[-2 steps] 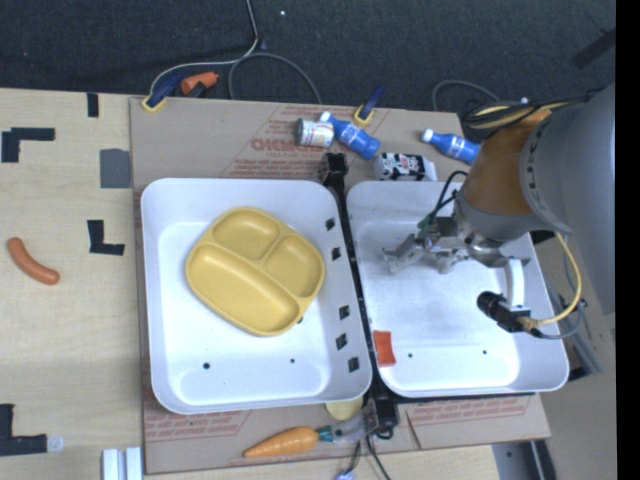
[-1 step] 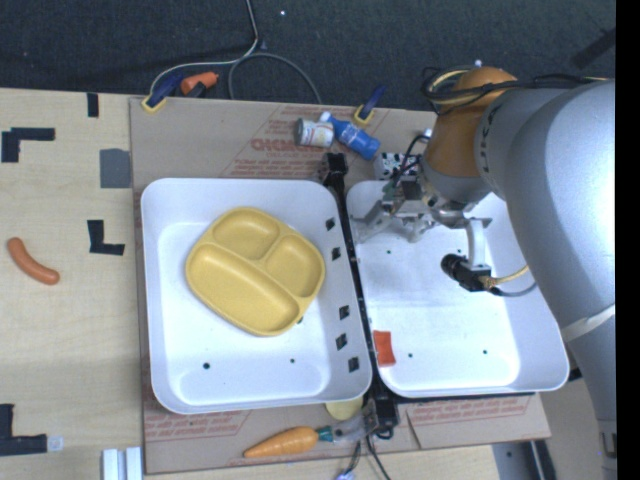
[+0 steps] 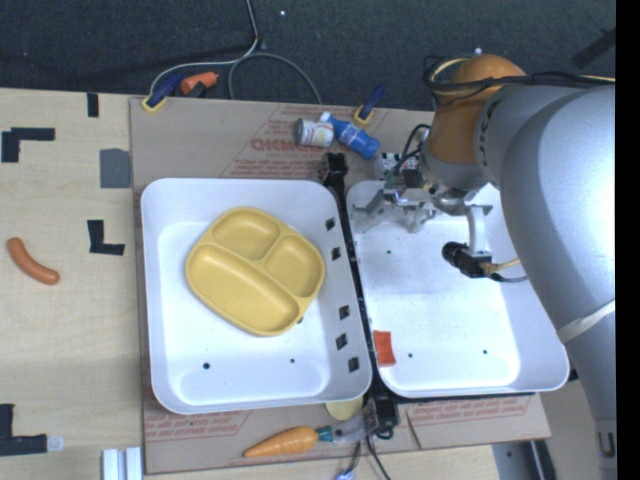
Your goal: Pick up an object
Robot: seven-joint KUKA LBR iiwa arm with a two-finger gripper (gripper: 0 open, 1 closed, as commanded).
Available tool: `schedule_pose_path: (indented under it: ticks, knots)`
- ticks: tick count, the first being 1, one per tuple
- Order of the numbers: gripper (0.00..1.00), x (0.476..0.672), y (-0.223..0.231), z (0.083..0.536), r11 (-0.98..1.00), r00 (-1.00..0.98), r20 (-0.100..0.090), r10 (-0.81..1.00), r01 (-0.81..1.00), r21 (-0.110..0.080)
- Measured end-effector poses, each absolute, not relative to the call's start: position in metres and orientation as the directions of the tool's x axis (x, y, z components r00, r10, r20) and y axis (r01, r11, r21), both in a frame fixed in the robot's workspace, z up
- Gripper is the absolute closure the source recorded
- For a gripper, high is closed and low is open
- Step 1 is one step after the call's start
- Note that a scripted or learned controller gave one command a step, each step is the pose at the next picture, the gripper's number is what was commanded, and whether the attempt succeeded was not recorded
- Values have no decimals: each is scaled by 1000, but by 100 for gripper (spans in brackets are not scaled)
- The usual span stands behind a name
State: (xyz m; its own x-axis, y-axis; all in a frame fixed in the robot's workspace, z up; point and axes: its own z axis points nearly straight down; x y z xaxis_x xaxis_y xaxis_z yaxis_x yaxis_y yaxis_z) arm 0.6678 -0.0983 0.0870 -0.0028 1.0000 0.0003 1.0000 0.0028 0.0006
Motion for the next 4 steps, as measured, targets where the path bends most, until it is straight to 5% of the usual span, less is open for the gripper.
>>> schedule_pose_path:
  ticks: [1,2,3,4]
  knots:
    - [0,623,-23,191,8,-8,3,1000,1000,5]
    - [0,609,-33,184,1,-1,-1,1000,1000,-2]
    - [0,534,-41,184,-2,2,0,1000,1000,-7]
    - [0,570,-139,81,-7,7,-4,1000,1000,4]
